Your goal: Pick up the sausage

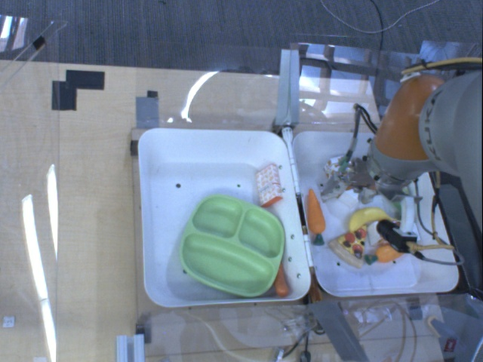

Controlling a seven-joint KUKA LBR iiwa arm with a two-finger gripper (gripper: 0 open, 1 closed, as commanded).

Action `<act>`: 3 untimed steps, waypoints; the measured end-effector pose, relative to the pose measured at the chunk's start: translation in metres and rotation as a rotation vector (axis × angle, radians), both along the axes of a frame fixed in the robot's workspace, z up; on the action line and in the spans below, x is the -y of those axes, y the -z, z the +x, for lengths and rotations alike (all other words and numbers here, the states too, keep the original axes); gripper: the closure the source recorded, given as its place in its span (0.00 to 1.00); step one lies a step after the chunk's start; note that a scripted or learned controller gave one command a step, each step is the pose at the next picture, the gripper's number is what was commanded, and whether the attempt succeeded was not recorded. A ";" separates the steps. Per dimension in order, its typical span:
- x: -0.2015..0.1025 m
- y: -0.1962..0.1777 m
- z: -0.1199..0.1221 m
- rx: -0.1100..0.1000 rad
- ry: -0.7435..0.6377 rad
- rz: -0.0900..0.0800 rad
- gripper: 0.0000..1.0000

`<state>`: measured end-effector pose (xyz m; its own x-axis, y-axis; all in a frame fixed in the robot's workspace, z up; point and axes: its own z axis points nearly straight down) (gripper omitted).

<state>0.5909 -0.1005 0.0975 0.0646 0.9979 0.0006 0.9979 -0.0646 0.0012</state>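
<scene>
The grey arm with the orange band reaches in from the right and hangs over the right-hand shallow white bin (438, 281). Its gripper (341, 178) sits low over the far left part of that bin. From here it is a tangle of metal and cable, and I cannot tell whether it is open or closed. I see nothing held in it.

The reddish-brown sausage (281, 281) lies in the left-hand shallow white bin (162, 202), down in the near right corner. It is wedged between the edge of the green divided plastic plate (232, 245) and the bin's right wall, and the plate's rim partly hides it. It is well apart from the gripper, across the divide between the two bins.

Also in the left bin, a small white packet with red print (268, 184) rests by the right wall, just beyond the plate.

In the right bin, an orange toy carrot (315, 211) lies along the left wall, pointing away from me. A yellow banana (368, 218) curves near the middle. Just in front of it is a toy pizza slice (352, 246) with coloured toppings. A small orange object (386, 254) sits to the right of the slice.
</scene>
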 end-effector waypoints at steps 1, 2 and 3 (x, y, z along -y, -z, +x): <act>0.027 0.009 -0.059 0.014 0.081 -0.001 0.00; 0.063 0.009 -0.098 0.015 0.089 -0.003 0.00; 0.054 -0.089 -0.090 0.003 0.206 -0.001 0.00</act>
<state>0.5007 -0.1550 0.1866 0.2677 0.9635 -0.0002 0.9635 -0.2677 0.0044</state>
